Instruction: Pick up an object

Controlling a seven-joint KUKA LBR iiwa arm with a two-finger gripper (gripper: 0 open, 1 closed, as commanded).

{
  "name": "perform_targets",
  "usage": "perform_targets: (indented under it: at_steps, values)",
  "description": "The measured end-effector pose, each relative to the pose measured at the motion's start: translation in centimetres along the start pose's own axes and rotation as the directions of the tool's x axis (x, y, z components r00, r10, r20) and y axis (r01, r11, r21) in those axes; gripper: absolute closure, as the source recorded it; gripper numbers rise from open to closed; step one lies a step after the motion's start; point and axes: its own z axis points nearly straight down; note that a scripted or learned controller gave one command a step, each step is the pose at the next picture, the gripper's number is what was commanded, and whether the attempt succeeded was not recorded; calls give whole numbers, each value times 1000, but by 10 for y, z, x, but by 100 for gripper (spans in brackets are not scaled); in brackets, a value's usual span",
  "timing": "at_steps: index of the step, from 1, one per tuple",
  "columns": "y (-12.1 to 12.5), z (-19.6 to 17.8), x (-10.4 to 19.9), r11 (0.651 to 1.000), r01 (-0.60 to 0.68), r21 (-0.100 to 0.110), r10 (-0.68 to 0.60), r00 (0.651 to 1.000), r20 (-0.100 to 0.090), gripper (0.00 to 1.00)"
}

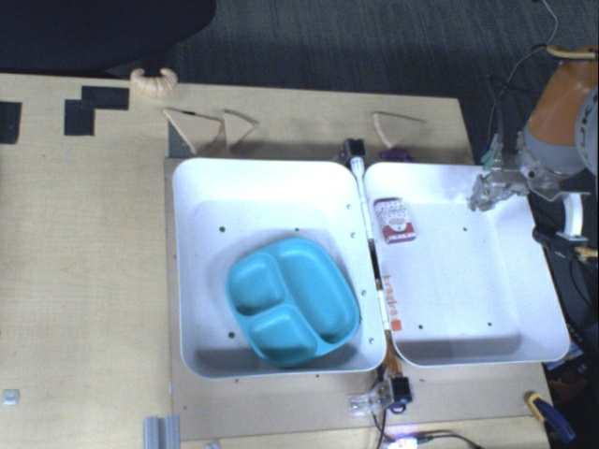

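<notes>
The wooden desk [84, 279] is carrying two white bins side by side. In the left bin [201, 213], toward the near side, a blue plate [292, 299] with three sections is lying flat. In the right bin [487, 288], a small red and white packet [394, 220] is lying near the far left corner, close to the wall between the bins. Farther back, at the right bin's far right edge, the hand [487, 191] is hanging with nothing in it. I cannot tell if it is open or closed. The grey and orange arm [562, 120] is reaching in from the right.
</notes>
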Motion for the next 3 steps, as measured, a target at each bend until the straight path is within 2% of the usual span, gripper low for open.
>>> perform_targets:
  at_steps: [1,2,3]
  values:
    - [16,-35,0,1000,2,-3,-2,1000,0,100]
    - [16,-8,0,1000,3,0,-3,1000,-1,100]
    - [16,-18,0,1000,3,-1,-3,1000,0,100]
